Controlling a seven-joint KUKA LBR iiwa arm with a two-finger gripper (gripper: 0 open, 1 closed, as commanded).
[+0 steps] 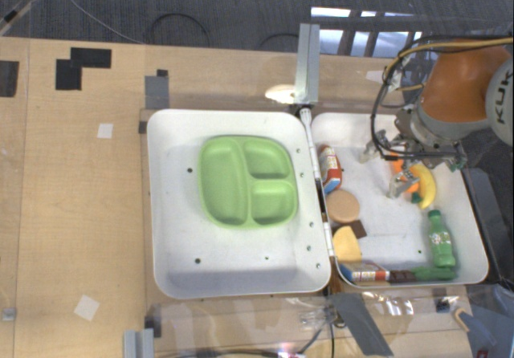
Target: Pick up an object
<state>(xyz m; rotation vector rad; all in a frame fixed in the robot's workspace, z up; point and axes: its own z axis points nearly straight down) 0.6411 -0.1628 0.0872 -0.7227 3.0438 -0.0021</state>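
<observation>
Gripper [401, 182] | low in right bin [474, 268], beside banana [423, 185] | fingers' state: cannot tell | likely target: banana, next to gripper | green bottle [439, 246] below banana | green tray [246, 181] in left bin [173, 268]

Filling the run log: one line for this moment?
arm over right bin | gripper by banana | grasp: unclear | green tray in left bin

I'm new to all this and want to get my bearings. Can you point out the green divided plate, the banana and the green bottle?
green divided plate [245, 181], camera view, central ridge.
banana [425, 186], camera view, middle of its yellow curve.
green bottle [439, 242], camera view, middle of its body.
</observation>
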